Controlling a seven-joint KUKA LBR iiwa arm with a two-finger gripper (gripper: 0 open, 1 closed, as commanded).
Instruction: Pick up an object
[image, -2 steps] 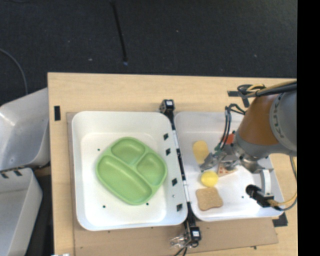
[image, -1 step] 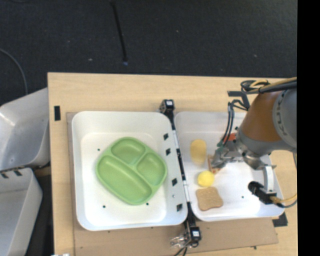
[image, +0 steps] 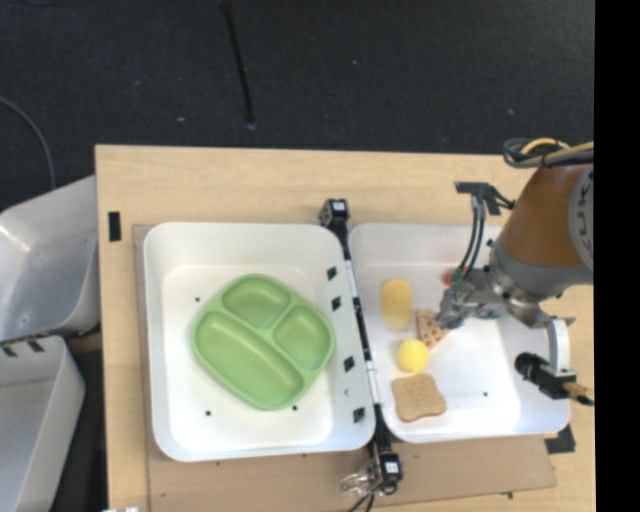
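The wooden bench (image: 250, 185) carries two glossy white bins. The left bin (image: 160, 300) holds a smooth green divided plate (image: 263, 341). In the right bin (image: 500, 410), the gripper (image: 447, 312) hangs low over a speckled cracker-like piece (image: 430, 329); I cannot tell its opening. Nearby lie a toast slice (image: 418, 397), a pale yellow cylinder (image: 397, 299) and a yellow ball (image: 413, 354).
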